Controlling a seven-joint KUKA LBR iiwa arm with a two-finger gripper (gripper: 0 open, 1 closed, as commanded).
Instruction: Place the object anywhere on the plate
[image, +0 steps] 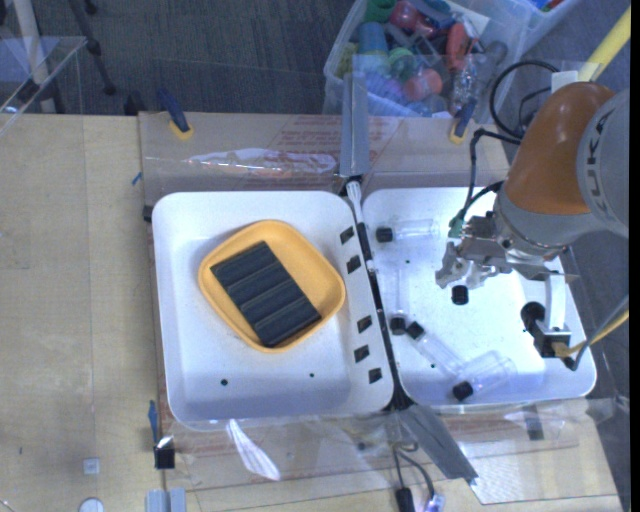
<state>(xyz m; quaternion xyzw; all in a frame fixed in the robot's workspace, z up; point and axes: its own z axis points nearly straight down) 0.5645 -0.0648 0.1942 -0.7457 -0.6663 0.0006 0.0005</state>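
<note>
Camera view, inspection of both bins.

**Inspector A:** Left bin (180, 390) holds the yellow plate (225, 300), set at a slant near the bin's middle. A dark ridged block (268, 292) lies on the plate, wholly within its rim. Confirm?

**Inspector B:** Confirmed. The block touches the plate only and sits apart from the bin walls. Now the right bin (520, 385).

**Inspector A:** Three clear tubes with black caps lie on its floor: one (405, 232) near the far left corner, one (425, 340) beside the divider, one (482, 372) toward the near edge. All rest flat and are apart from one another.

**Inspector B:** The arm (560, 150) reaches in from the right, orange band above the wrist. Its hand (462, 285) hangs over the right bin, well apart from the plate.

**Inspector A:** State of the hand?

**Inspector B:** I cannot tell. The parts at its tip blur against the white floor. A black cap-like tip shows at its lower end; what it belongs to is unclear.

**Inspector A:** On the counter (70, 300) behind the bins stands a clear box of coloured items (420, 45).
</note>
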